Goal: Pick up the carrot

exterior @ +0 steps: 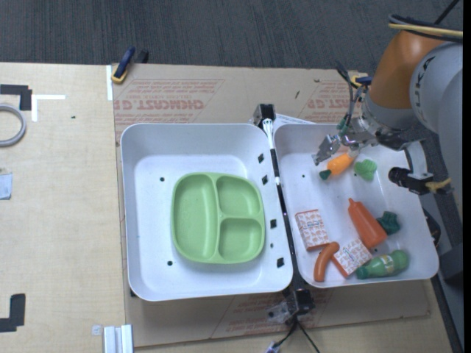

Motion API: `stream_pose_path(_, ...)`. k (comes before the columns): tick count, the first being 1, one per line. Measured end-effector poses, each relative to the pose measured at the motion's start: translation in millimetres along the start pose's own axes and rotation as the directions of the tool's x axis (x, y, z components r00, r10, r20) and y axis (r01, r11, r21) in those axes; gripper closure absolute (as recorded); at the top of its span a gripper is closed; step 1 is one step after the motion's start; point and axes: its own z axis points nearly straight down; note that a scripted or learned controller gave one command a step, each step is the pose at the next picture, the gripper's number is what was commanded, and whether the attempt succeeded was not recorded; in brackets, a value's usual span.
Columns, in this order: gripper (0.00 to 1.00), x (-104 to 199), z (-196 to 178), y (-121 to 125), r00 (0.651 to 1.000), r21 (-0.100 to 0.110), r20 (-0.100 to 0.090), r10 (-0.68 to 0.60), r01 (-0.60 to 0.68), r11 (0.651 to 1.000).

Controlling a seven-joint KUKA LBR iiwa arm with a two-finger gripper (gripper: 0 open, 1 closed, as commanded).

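In the right bin's upper part:
Carrot (339,164): a small orange piece with a green tip at its lower left end, lying at a slant, just below the pincer.
Pincer (335,147): right over the carrot's upper end; one finger (324,151) points down-left beside the carrot, and the carrot looks to sit between the fingers, so the pincer reads as closed on it, though the contact is small and hard to see.
Arm (416,65): grey with an orange band, reaching in from the right above the bin's far corner.
Green lump (366,169): pale green, just right of the carrot, apart from it.
Right bin (294,186): white and shallow, holding the rest of the toys in its lower half.
Orange bottle (366,223): lying at a slant in the middle, well below the carrot.
Dark green piece (388,222): just right of the bottle.
Red-white box (313,229): flat, left of the bottle.
Sausage (323,262): reddish orange, curved, near the front wall.
Second box (352,257): just beside the sausage, on its right.
Green bottle (384,264): lying along the front right corner.
Left bin (147,197): white, beside the right bin.
Tray (218,218): light green, three compartments, in the middle of the left bin.
Bench (59,219): pale wood, with a cardboard sheet (184,98) under both bins.
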Motion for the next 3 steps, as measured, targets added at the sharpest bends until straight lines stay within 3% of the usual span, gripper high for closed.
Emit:
stream_pose_path(1, 0.0, -1.5, 21.2, 1.9, 0.93, 0.0, -0.001, -0.367, 0.367, 0.93)
stream_pose_path(2, 1.0, -1.9, 10.9, 2.6, 0.931, -0.003, 0.001, -0.365, 0.365, 0.931)
stream_pose_path(3, 0.0, -1.9, 10.8, 2.6, 0.931, -0.002, 0.002, -0.364, 0.364, 0.931)
